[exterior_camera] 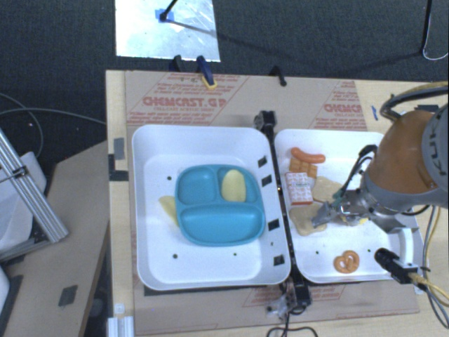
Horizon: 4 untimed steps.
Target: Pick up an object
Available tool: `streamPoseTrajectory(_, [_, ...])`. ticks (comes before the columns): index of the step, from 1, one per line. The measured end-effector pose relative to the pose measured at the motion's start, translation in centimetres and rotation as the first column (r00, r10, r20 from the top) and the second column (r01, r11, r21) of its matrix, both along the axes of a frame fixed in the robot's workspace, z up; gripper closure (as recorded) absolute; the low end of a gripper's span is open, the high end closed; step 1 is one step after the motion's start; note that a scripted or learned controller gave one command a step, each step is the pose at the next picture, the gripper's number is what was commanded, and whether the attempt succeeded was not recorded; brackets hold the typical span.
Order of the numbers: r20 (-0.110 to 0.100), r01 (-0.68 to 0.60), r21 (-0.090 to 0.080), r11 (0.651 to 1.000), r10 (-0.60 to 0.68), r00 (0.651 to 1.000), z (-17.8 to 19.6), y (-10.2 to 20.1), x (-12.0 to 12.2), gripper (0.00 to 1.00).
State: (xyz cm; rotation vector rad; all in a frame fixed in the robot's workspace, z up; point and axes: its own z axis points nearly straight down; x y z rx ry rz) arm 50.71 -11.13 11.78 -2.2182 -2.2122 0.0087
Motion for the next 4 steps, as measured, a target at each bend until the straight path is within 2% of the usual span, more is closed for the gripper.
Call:
streamPoseTrajectory(1, [0.014,-0.004,-0.003,1.000,0.004,1.000,-3.3,2.0,-0.4,0.00])
streamPoseTrajectory(2, [0.018,-0.001,-0.006,1.000,0.001,1.000,4.9,-2.0,-0.1,0.00])
streamPoseTrajectory(3, [0.007,-0.009,0.000,1.000,0.009,1.000,-0.8,2.7,-2.1,0.00])
streamPoseTrajectory(4, [0.013,-0.005,-0.002,1.000,0.005,1.000,0.5,2.5,-2.0,1.00])
